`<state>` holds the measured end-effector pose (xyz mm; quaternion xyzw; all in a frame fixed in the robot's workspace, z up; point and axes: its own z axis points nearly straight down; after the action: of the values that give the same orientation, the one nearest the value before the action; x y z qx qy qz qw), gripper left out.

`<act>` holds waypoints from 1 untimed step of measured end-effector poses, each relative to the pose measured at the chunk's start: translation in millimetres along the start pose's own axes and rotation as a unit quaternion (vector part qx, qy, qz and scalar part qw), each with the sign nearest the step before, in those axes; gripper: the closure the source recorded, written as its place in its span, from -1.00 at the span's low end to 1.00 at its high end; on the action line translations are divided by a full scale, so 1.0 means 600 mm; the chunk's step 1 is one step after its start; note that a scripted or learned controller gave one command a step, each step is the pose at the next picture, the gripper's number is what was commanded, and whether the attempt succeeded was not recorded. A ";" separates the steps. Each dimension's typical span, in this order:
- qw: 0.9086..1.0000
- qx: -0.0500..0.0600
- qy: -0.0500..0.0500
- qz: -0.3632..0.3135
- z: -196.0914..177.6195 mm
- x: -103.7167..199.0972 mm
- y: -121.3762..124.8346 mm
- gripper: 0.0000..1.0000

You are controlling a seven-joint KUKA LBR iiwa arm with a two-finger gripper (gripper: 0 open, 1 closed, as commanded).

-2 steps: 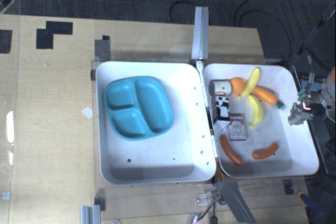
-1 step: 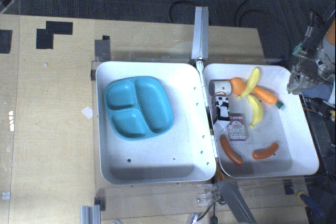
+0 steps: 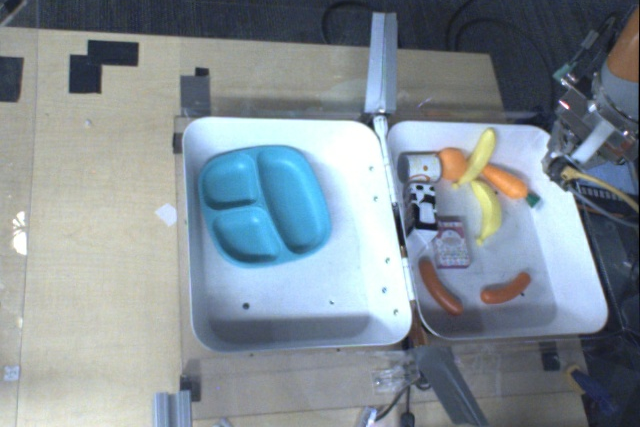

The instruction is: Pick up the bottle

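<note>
Arm (image 3: 622, 55) enters from right, wrist angled down-left; gripper (image 3: 562, 158) hangs at upper right, finger state unclear

I count two white bins (image 3: 300, 335), one blue plate (image 3: 265, 205) and two bananas (image 3: 483, 155). There are two sausages (image 3: 440, 287), two carrots (image 3: 505, 181) and one bottle (image 3: 451, 245).

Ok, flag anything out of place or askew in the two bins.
Nothing looks spilled or damaged. The blue divided plate lies flat in the left bin. The right bin is a loose jumble: two bananas crossing a carrot, two sausages and the small bottle lying down.
</note>
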<state>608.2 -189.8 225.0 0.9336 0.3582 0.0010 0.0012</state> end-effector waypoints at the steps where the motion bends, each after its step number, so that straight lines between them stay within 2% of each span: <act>1: 0.985 0.000 0.000 0.173 -0.027 0.026 0.029 1.00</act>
<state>631.7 -192.2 241.2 0.9816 0.1911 0.0014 0.0010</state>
